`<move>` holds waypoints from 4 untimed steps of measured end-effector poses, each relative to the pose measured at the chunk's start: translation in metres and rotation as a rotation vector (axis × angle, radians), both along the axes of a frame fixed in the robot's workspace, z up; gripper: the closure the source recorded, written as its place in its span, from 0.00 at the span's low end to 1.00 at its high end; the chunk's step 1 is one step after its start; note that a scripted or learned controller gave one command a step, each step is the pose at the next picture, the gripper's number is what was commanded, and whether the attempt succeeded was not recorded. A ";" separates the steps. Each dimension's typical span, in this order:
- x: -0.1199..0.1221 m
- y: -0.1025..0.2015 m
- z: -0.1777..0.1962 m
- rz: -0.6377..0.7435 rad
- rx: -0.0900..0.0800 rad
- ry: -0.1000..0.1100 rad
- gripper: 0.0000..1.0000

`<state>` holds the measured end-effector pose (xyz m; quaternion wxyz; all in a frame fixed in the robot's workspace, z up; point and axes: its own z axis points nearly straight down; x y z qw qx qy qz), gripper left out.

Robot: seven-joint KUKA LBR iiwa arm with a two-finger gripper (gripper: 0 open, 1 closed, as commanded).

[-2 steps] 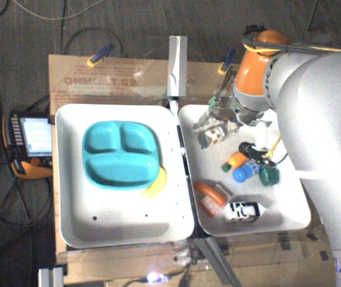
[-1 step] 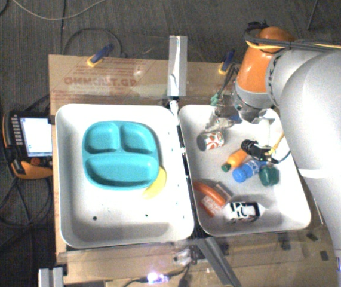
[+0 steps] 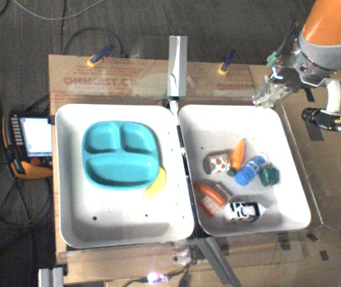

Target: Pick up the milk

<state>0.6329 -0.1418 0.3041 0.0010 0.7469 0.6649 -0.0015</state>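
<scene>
**Milk pick: arm parked above far corner of right bin, approach not begun**

Gripper (image 3: 270, 94) sits high over the far right corner of the right bin (image 3: 289, 160), just outside or on the rim line; exact height not readable from this slanted view. Nothing between the fingers that I can see. Whether they stand apart or together: cannot tell, the tips are a pale blur against the cardboard.

Milk (image 3: 243, 211): small carton with black-and-white cow patches, lying on its side near the front edge of the right bin. Well apart from the gripper, at the opposite end of the same bin.

Neighbours in the right bin:
- hot dog (image 3: 211, 197), touching or nearly touching the carton's left side
- carrot (image 3: 237, 154), blue bottle (image 3: 251, 169), dark green piece (image 3: 269, 175), and a small red-and-white can (image 3: 218, 164), clustered further back, clear of the carton

Left bin (image 3: 68, 160) holds a teal divided plate (image 3: 121, 154) with a banana (image 3: 156, 184) tucked at its lower right edge (not relevant to this pick).

Risks, as judged from here:
- Hot dog crowding the left side. A finger coming down on that side may land on it, or both get pinched together.
- Carton lies flat and close to the front wall; a closure across the long axis may be too wide, and one finger could strike the sloped bin wall.
- Carton faces look smooth, so a shallow pinch could slip out on lift.
- The descent path from the back corner passes over the bottle cluster; a low traverse would scatter it.
</scene>
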 end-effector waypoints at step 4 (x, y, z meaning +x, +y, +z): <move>-0.079 0.040 0.040 -0.146 0.002 0.002 1.00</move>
